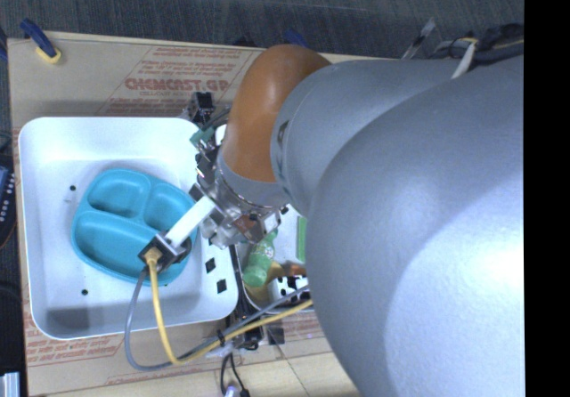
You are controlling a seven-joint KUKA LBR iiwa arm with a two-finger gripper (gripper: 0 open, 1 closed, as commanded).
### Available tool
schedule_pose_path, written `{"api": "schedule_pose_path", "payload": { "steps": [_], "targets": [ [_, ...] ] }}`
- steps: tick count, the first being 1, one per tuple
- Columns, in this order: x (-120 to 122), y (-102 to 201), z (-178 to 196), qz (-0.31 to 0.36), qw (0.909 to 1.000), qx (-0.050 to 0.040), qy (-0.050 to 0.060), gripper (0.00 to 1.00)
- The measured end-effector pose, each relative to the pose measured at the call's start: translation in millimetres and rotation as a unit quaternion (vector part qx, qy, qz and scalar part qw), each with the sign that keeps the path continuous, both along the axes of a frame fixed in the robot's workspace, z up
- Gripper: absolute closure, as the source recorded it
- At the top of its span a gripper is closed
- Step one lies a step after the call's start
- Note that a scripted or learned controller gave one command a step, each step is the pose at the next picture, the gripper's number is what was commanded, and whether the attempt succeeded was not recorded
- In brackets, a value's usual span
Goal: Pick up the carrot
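The grey arm with its orange band (258, 110) reaches in from the right and covers most of the right bin. Its gripper (233, 222) hangs over the divider between the two bins, pointing down, with most of it hidden under the wrist. Just below the wrist a green object (259, 265) lies in the right bin. Beside it a small orange sliver (297, 273) peeks out from under the arm; I cannot tell whether it is the carrot. Nothing is visibly held.
The left bin (44, 208) holds a blue divided plate (125, 226). A white bracket with a yellow cable (160, 315) and a grey cable runs from the wrist across the plate's right edge and over the bin's front rim. A blue clamp (40, 41) sits at the bench's back left.
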State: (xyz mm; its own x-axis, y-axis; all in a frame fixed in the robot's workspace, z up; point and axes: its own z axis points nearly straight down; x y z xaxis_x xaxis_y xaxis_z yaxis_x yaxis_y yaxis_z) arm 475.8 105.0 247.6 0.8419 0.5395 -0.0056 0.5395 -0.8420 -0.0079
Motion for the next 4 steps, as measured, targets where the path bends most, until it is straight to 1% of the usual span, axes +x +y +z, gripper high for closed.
{"api": "schedule_pose_path", "payload": {
  "steps": [3,4],
  "targets": [
    [-2,5,26,0.023,0.9996,0.0033,0.016,1.0],
    [0,-41,-58,0.189,0.9819,0.0002,0.002,1.0]
  ]
}}
